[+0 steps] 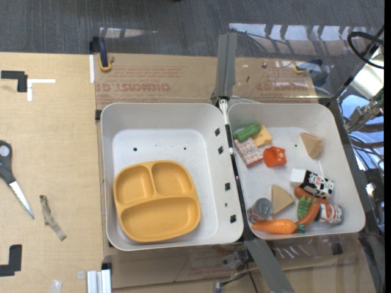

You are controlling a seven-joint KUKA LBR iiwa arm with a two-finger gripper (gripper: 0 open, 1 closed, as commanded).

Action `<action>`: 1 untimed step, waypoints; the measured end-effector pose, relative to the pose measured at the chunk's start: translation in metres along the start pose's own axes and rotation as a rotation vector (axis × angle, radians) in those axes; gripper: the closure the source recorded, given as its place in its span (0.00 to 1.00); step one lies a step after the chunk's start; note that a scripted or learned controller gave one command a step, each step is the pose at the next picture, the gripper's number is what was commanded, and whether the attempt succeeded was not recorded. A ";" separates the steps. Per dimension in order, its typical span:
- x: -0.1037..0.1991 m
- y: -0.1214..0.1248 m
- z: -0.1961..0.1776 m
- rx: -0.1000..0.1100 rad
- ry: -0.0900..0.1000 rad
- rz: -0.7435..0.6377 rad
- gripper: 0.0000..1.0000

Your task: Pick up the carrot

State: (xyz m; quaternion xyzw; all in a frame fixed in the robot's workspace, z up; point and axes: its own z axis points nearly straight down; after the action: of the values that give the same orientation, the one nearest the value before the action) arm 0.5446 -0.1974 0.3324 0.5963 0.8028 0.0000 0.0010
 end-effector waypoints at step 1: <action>0.023 -0.007 0.053 -0.001 0.000 -0.471 1.00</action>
State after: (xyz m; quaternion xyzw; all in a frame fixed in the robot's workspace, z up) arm 0.5312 -0.1774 0.2792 0.3923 0.9198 0.0003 0.0012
